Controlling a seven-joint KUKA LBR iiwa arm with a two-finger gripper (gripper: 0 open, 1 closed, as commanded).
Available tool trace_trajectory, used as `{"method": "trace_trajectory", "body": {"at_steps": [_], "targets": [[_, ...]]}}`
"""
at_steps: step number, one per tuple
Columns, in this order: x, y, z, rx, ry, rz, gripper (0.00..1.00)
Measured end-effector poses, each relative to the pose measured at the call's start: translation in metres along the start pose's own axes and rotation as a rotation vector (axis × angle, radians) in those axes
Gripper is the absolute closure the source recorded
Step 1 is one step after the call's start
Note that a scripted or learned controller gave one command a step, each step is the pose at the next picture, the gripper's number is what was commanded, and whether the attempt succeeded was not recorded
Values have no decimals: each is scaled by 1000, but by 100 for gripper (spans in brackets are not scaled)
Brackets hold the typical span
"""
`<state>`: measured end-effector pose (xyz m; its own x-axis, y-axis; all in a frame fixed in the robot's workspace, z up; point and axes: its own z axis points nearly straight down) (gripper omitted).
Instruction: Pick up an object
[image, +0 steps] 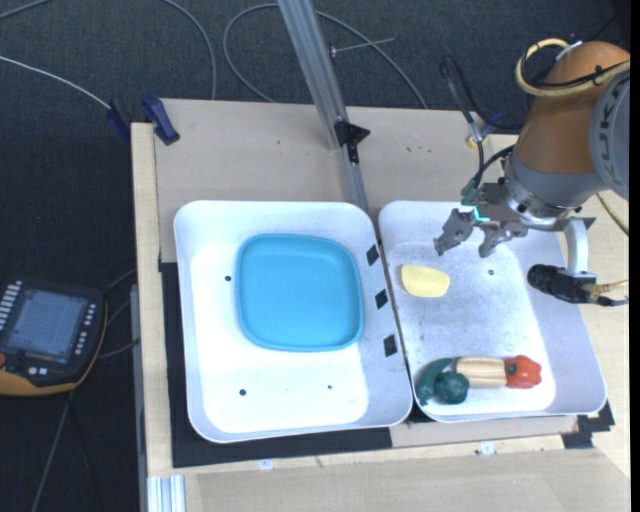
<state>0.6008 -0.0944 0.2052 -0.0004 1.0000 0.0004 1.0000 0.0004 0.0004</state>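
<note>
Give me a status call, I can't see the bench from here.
Tool open, above right bin, holding nothing. Yellow piece just below-left of it, untouched. Green, tan and red items at bin's near edge, apart. Path clear.

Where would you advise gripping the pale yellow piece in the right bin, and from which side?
Probably across the short width of the yellow piece, coming straight down from above. It lies flat and alone on the right bin floor, long axis left to right, with bare floor around it. The gripper hangs just above and to its right.
</note>
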Motion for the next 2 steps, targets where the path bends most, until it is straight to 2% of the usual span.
{"method": "trace_trajectory", "body": {"at_steps": [1, 2], "targets": [[0, 0, 0, 0, 0, 0, 0], [0, -3, 63, 5, 0, 0, 0]]}}
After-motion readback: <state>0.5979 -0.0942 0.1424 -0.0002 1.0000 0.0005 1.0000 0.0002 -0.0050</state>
